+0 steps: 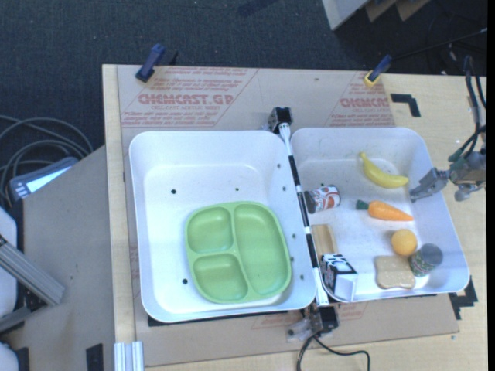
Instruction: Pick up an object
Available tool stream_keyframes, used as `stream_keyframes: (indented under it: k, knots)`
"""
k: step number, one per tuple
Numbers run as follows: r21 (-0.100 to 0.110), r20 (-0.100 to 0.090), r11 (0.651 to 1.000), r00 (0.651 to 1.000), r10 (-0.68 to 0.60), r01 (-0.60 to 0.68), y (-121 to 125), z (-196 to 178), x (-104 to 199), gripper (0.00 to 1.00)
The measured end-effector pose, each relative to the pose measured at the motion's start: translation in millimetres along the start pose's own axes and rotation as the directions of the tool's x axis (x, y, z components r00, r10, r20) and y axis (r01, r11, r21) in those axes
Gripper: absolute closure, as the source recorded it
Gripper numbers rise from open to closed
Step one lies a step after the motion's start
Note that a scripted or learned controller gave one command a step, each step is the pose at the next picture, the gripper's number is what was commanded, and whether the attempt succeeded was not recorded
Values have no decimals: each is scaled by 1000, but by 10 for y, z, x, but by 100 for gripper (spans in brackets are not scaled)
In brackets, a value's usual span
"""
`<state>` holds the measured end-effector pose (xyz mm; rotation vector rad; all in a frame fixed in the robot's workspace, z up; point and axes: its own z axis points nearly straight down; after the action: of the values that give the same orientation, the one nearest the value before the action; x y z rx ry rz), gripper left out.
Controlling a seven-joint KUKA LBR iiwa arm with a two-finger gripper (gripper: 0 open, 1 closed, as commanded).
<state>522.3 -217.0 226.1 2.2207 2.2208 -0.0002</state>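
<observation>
Banana (382, 175) near claw (430, 182), grip state unclear; board (186, 99) lettering perhaps "CHEMCAST GP"

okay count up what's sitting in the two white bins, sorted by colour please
Green: 1, divided plate
Yellow: 1, banana
Orange: 2, carrot, round fruit
Tan: 2, bread slice, block
Red-and-white: 1, can
Black-and-white: 1, box
Grey-green: 1, round object
Total: 9
</observation>
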Motion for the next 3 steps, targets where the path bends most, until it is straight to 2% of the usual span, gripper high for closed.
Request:
stream_keyframes:
  k: [1,2,3]
  knots:
    - [5,-10,1000,1000,-4,4,-38,1378,-23,0]
    - [3,-3,1000,1000,-1,1,-337,1420,566,0]
    - [-4,0,1000,1000,0,0,-320,1302,558,100]
